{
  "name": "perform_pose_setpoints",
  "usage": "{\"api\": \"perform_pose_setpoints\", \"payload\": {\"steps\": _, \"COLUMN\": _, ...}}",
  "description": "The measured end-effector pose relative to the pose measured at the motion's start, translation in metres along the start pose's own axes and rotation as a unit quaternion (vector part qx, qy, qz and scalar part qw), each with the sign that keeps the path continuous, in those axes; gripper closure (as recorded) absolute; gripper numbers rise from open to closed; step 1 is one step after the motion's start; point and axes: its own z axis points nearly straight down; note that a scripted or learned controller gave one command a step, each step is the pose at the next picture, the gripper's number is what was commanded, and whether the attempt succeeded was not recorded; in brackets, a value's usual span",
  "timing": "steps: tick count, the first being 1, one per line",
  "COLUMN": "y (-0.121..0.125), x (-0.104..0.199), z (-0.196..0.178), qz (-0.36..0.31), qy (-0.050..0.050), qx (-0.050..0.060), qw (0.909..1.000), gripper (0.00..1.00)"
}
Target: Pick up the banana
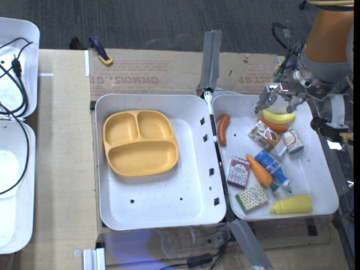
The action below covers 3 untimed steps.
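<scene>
Item: banana [279,117]. Yellow, curved, lying flat in the right bin [315,179], at its far end. Long axis runs roughly across the bin, left to right in the camera view, with both tips curling slightly up toward the far wall.

Item: fingers [279,98]. Carried by the grey arm with the orange band [332,35], reaching in from the right. They hang just above and slightly beyond the banana, spread apart, with nothing between them. One tip sits toward the banana's left end, the other toward its right end, so the opening appears to line up along the fruit rather than across it, though the slant of the view makes this uncertain.

Governing relation: the banana lies directly below and a little nearer the camera than the fingers. Judged from this, a short descent reaches it, and a turn of the wrist may be needed so the fingers straddle its narrow width.

Neighbouring items: a small brown carton [264,135] touching the banana's near side, with something orange between them; a small can [293,142] just beside that. These crowd the near side of the fingers' landing spot and could be nudged or pinched by mistake.
</scene>
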Motion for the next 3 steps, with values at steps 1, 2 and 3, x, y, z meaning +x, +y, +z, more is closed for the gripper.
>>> {"api": "perform_pose_setpoints", "payload": {"steps": 1, "y": 0.042, "x": -0.069, "z": 0.127, "qz": 0.012, "qy": 0.0, "qx": -0.001, "qw": 0.9999, "gripper": 0.0}}
{"api": "perform_pose_setpoints", "payload": {"steps": 2, "y": 0.04, "x": -0.077, "z": 0.149, "qz": -0.008, "qy": 0.001, "qx": -0.002, "qw": 1.0, "gripper": 0.0}}
{"api": "perform_pose_setpoints", "payload": {"steps": 3, "y": 0.04, "x": -0.073, "z": 0.142, "qz": -0.009, "qy": 0.004, "qx": 0.0, "qw": 0.9999, "gripper": 1.0}}
